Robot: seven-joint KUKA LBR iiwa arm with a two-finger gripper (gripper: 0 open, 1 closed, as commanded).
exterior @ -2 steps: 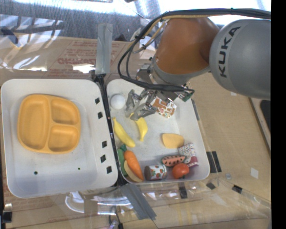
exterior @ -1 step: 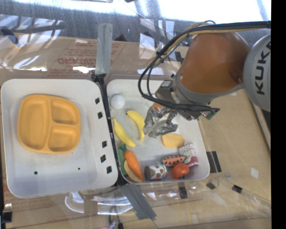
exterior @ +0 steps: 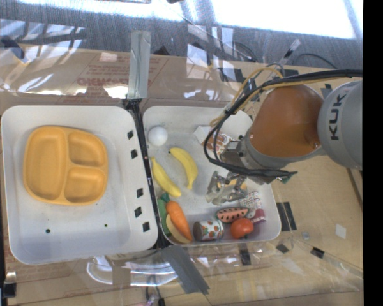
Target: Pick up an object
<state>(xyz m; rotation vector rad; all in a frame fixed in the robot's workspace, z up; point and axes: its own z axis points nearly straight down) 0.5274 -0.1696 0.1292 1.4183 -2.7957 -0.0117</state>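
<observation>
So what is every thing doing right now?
Yellow tray: flat in the left bin, nothing on it.
White ball: resting near the right bin's top left corner.
Two bananas: lying side by side, apart.
Carrot: lying by the bin's lower wall.
Small can: on its side.
Tomato: sitting next to the can.
End effector: low over the right bin, nothing seen held.

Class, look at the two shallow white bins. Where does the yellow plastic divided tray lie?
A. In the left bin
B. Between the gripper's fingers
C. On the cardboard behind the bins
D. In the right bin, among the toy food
A: the yellow plastic divided tray lies flat in the left white bin, while the toy bananas and the orange toy carrot lie in the right white bin.
</observation>
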